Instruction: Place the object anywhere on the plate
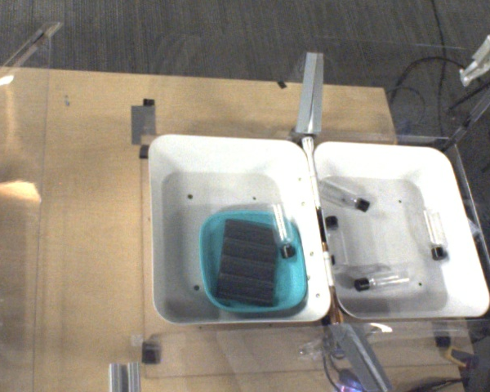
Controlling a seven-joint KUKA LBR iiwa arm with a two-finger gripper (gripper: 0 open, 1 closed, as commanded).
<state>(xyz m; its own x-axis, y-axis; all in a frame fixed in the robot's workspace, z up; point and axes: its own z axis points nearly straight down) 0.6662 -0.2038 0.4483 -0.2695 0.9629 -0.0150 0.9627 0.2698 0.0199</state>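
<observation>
A teal plate lies in the front right part of the left bin. A dark ridged block rests flat on the plate and covers most of it. A clear tube with a black cap lies across the plate's right rim, cap end towards the front. In the right bin lie three more clear black-capped tubes: one at the back left, one at the right and one at the front.
A small black piece sits by the right bin's left wall. A grey metal bar stands behind the seam between the bins. Cables and a metal fitting hang at the far right.
</observation>
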